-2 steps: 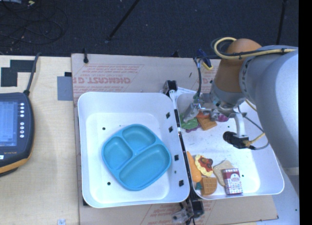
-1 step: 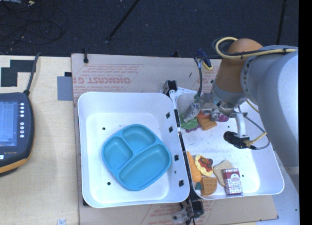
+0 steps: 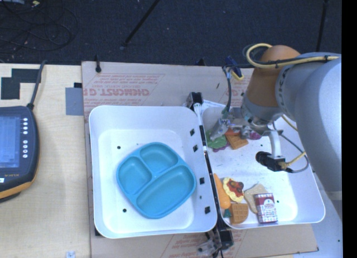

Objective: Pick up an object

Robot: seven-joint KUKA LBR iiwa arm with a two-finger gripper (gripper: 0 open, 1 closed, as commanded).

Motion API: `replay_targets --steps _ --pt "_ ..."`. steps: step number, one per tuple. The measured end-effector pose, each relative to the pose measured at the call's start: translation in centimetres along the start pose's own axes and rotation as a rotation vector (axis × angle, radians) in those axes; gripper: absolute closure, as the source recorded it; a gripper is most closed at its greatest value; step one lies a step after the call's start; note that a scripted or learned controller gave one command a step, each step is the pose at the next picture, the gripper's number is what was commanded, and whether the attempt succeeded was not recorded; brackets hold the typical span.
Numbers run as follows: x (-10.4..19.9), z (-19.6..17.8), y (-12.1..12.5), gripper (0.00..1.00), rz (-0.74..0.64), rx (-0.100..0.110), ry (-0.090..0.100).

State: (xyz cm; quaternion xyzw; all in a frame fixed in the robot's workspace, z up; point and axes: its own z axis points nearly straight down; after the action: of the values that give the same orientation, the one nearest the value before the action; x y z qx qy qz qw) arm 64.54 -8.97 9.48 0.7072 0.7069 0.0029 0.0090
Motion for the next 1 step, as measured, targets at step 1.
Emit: replay_targets --steps 1 --pt "0.11 0.01 0.21 0.00 0.001 0.004 -0.002"
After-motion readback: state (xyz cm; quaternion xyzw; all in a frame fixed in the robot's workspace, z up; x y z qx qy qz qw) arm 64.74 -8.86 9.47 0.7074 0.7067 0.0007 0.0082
